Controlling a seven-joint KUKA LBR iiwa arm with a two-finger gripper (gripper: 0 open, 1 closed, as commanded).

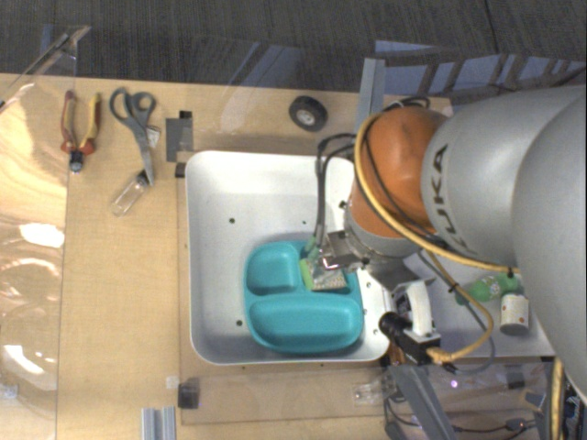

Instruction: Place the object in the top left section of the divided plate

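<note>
A teal divided plate (303, 305) lies in the lower right of the left white bin (220, 246). Its top left section (273, 269) is bare teal, as is the long front section. My gripper (326, 269) hangs over the plate's top right section and hides most of it. At its tip I see a small pale green and speckled grey object (316, 262), low over the ridge between the two top sections. I cannot tell whether the object is held or resting on the plate. The big grey arm with its orange band (394, 177) covers the bin's right side.
On the bench to the left lie scissors (138, 122), red-handled pliers (78, 126) and a black block (181, 134). A roll of tape (308, 112) sits behind the bin. The arm covers most of the right bin, where a small white bottle (514, 312) shows.
</note>
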